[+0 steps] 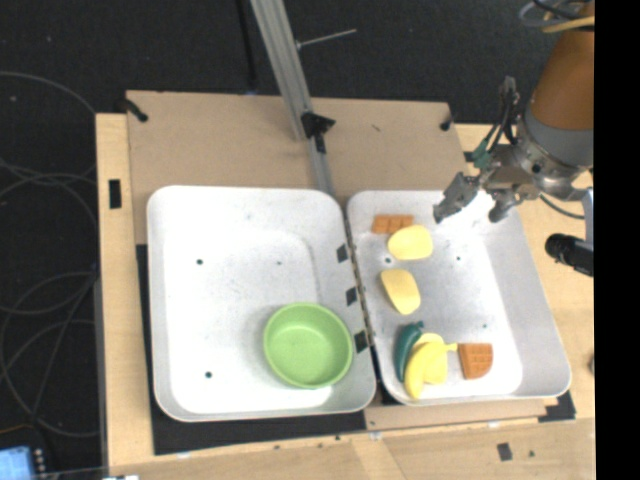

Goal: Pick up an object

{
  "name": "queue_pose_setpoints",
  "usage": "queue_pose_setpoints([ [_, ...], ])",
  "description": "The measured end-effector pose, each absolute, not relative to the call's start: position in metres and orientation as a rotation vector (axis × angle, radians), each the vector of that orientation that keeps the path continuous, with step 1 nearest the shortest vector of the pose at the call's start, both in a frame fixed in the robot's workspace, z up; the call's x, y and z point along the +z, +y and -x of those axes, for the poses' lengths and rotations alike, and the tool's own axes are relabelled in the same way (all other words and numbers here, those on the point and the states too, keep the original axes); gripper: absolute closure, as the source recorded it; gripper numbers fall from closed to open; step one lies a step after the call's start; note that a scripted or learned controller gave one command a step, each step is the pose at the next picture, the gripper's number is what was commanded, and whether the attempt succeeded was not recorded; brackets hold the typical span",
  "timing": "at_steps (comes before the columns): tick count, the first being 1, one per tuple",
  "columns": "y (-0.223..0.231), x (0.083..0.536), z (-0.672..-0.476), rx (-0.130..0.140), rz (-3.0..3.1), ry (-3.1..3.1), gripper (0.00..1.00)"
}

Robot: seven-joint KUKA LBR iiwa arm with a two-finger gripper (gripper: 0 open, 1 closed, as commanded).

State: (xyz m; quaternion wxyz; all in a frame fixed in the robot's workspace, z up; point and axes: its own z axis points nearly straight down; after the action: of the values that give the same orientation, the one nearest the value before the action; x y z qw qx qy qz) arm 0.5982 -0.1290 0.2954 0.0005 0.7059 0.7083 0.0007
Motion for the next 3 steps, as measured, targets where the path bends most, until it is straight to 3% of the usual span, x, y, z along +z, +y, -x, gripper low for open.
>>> queue_pose_setpoints([
  [1, -0.129, 0.295, -0.598, 0.003, -2.217, 2.225, 0.0],
  [3, -0.133, 0.172, -0.593, -0.008, -2.224, 2.222, 0.0],
])
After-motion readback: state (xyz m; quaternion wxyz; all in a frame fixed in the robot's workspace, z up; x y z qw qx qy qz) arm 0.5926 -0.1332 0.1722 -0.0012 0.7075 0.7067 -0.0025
